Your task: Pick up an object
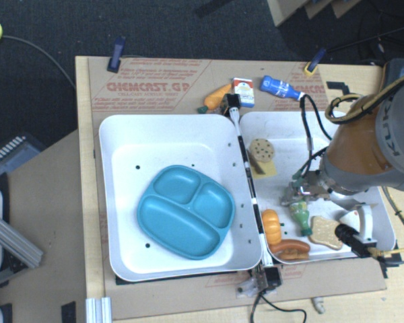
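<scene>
**Hand low in the right bin, reaching for a pick**

Arm (363,147) comes in from the right edge of the worktop (155,79) and bends down into the right bin (283,123). Hand (297,192) sits low near the middle of that bin, just above a small green thing (299,214). Whether the hand is wide or narrow I cannot tell; the wrist hides much of it and the metal parts blur together. Nothing visibly between its fingers.

Candidates in the right bin: green thing directly under the hand; slice of toast (325,232) just beside it toward the bin's right side; small orange pumpkin (271,225) against the bin's left wall; hot dog (291,249) along the near edge; round brown cookie (261,151) near the far left corner, well apart from the hand.

Left bin (121,147) carries a blue divided plate (185,210) across its middle.

Step, as I judge it: approach or descent onto the green thing, grasp not yet confirmed.

Next move calls for centring over the green thing, closing, then lifting straight up. Toast lies close; a nudge could shift it.
</scene>
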`<state>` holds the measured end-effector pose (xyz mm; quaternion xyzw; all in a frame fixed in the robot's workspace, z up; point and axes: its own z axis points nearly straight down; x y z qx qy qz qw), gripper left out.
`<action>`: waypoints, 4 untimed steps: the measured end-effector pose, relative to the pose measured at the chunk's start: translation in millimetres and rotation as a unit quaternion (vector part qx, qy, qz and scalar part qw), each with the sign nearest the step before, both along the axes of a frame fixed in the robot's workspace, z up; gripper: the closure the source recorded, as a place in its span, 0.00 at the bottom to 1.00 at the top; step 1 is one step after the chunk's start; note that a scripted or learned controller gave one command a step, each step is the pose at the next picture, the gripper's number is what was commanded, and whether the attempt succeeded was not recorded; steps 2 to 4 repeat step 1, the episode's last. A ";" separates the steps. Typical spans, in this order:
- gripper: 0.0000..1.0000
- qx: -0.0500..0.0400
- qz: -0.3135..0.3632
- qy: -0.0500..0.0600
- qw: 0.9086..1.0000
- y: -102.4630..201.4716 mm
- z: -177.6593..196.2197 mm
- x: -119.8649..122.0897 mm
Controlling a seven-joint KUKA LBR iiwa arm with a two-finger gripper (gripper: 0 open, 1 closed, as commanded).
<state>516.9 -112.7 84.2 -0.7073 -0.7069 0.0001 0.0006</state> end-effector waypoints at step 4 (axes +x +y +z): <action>1.00 0.000 0.001 -0.001 1.000 53.6 100.7 16.3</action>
